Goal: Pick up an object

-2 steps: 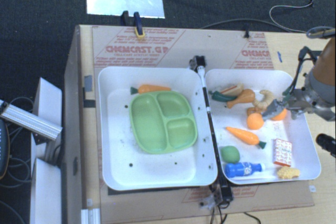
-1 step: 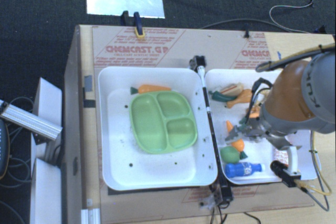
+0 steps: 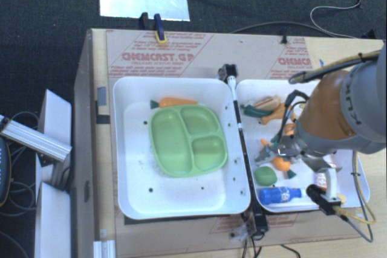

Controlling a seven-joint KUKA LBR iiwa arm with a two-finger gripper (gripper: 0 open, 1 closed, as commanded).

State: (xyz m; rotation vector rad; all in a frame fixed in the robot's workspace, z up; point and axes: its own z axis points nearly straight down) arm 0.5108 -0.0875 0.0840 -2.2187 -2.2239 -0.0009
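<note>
My gripper is low in the right bin, near its left side, and stands open. A small orange toy piece lies right under its fingertips, partly covered by them. A thin orange carrot piece lies just to the upper left. A round green toy sits just below the gripper, and a blue bottle lies along the bin's front edge. A hot dog toy rests at the back of the bin. Nothing is lifted.
The left bin holds a green divided plate with an orange carrot behind it. A white bottle with a red label lies at the right bin's front. My grey arm covers the bin's right half.
</note>
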